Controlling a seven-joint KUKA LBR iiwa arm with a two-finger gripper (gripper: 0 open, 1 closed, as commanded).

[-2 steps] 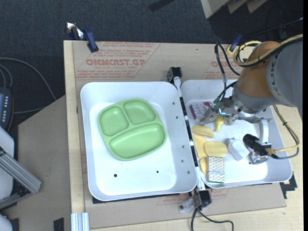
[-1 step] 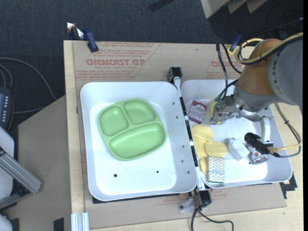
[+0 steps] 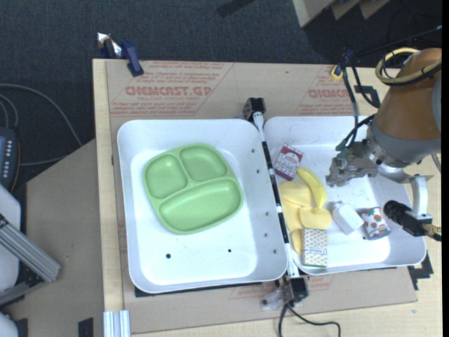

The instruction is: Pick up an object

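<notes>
My gripper hangs over the middle of the right bin, pointing down above bare bin floor. Just left of it lies a yellow banana, with a small red and white packet beyond that. Below the gripper sit a white block and a small white carton with red print. A patterned packet lies at the bin's near edge beside pale yellow pieces. Nothing shows between the fingers.
The left bin holds a green divided plate. A black divider strip runs between the two bins. The bench's cardboard surface borders the bins at the back.
</notes>
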